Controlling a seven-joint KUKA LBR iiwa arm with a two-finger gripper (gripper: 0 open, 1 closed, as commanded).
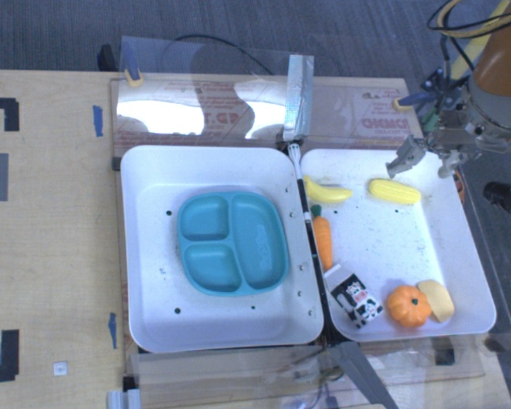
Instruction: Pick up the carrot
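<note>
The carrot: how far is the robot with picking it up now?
Nothing looks done yet. The carrot lies in the right bin, against its left wall, below the banana. The gripper hangs open above the bin's far right corner, near the corn, with nothing between its fingers. Still left: move over to the carrot, descend, close on it and lift.

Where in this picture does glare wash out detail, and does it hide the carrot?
Camera view: bright glare sits on the clear panel behind the bins; the carrot against the right bin's left wall is evenly lit and sharp; the gripper looks slightly blurred.
</note>
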